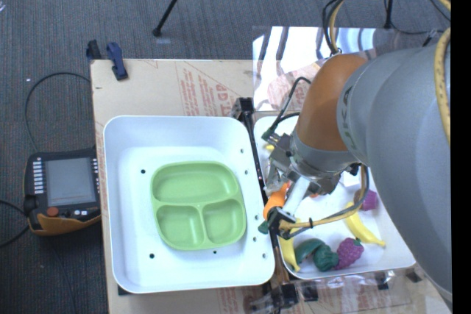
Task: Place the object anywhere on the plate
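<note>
two shallow white bins sit side by side on the surface [176, 84], a brown board with red print. the left bin [125, 158] carries a light green plate [197, 204] with three compartments, one wide section at the top and two smaller ones below; all three show bare green. the right bin [397, 255] is largely covered by the grey arm [397, 121], whose orange band [327, 110] sits above the wrist.

the pincer [274, 215] hangs low over the divide between the two bins, at the right bin's left edge, just beside the plate's right rim but not over it. an orange object [275, 198] shows right at the pincer's tip; i cannot tell whether it is pinched or merely lies beneath, and i cannot tell whether the pincer is spread or pressed together, since the wrist and cables hide it.

in the right bin's lower part lie a yellow banana [364, 230], a purple bunch of grapes [350, 251], a dark green piece [315, 251], a second yellow piece [288, 252] near the left wall, and a small purple item [369, 199] by the arm.

off the surface, on the dark carpet to the left, rests a handheld control pendant [62, 187] with a grey screen. a blue clamp [115, 59] grips the board's top left corner.
</note>
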`<state>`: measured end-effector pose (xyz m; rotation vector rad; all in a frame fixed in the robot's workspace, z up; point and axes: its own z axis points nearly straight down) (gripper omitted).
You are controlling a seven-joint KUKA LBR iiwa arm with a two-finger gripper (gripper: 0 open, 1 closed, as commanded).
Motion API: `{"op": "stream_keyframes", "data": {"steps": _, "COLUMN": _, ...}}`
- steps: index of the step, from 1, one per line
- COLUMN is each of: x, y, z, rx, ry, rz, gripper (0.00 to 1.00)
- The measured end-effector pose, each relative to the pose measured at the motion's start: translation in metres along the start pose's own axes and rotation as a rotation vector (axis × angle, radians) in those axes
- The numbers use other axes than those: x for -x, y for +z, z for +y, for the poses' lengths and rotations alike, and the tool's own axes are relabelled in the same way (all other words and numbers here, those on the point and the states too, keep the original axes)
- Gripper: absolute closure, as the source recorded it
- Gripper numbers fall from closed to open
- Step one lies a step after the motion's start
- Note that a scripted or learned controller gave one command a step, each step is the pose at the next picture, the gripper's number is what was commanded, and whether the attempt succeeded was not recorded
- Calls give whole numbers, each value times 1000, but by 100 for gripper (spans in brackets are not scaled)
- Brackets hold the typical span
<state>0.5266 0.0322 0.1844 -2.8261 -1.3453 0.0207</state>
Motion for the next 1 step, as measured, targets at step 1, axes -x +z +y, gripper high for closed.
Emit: {"op": "stream_keyframes", "data": {"steps": 1, "x": 0, "y": 0, "z": 0, "rx": 0, "ry": 0, "rz": 0, "gripper": 0}}
